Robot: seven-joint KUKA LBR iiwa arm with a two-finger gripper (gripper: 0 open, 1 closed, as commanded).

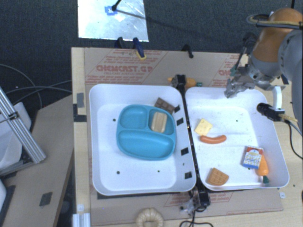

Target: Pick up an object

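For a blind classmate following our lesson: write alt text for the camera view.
A grey robot arm's gripper hovers over the right bin's far edge; that bin holds a cheese slice, sausage, waffle, small carton and carrot. The left bin holds a blue divided plate.

Two shallow white bins sit side by side, a left bin (106,174) and a right bin (272,141). The left one holds one blue divided plate (142,136), one tan bread-like piece (158,122) lying in the plate, and one brown chocolate-like bar (164,105) just beside it. The right one holds five things: one yellow cheese wedge (204,126), one sausage (213,139), one waffle (218,177), one small printed carton (252,156) and one carrot (262,167).
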